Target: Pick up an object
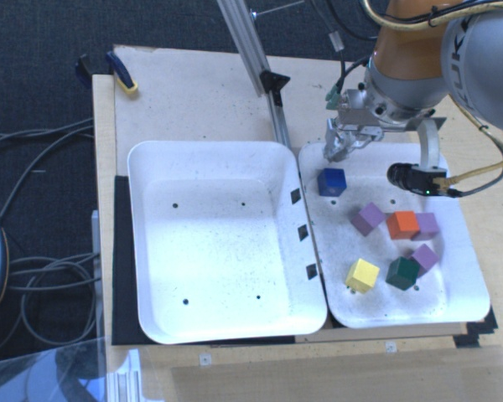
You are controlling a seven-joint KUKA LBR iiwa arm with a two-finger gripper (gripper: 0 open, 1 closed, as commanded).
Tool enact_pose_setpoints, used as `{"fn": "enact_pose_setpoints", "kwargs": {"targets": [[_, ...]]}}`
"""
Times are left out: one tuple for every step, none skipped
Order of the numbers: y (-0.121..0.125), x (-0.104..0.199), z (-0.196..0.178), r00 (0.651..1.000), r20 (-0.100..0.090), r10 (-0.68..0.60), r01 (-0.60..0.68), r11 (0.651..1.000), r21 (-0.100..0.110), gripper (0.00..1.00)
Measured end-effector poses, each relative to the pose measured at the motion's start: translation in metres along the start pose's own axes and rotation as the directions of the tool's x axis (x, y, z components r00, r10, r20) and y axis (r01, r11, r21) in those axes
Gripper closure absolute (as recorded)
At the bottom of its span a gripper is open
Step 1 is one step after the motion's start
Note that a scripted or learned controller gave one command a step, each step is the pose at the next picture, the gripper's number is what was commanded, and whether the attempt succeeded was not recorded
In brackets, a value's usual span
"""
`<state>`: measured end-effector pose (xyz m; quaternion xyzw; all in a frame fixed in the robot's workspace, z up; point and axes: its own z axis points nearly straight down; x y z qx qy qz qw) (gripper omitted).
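Observation:
The right bin holds several small blocks. A blue cube lies near its far left corner. Further in are a purple block, an orange block, two more purple blocks, a dark green block and a yellow block. My gripper hangs just above and behind the blue cube, at the bin's far edge. I see nothing held between its fingers, and their spacing is unclear.
The left bin sits beside the right one. A slanted metal rail crosses the bench behind the bins. A blue and yellow tool lies at the bench's far left corner. Cables trail on the floor at left.

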<state>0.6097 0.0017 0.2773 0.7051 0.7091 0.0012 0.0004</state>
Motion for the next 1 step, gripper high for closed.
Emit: {"fn": "enact_pose_setpoints", "kwargs": {"targets": [[0.0175,0.0504,0.0223,1.000,-0.001,0.000,0.000,1.000,0.001,1.00]]}}
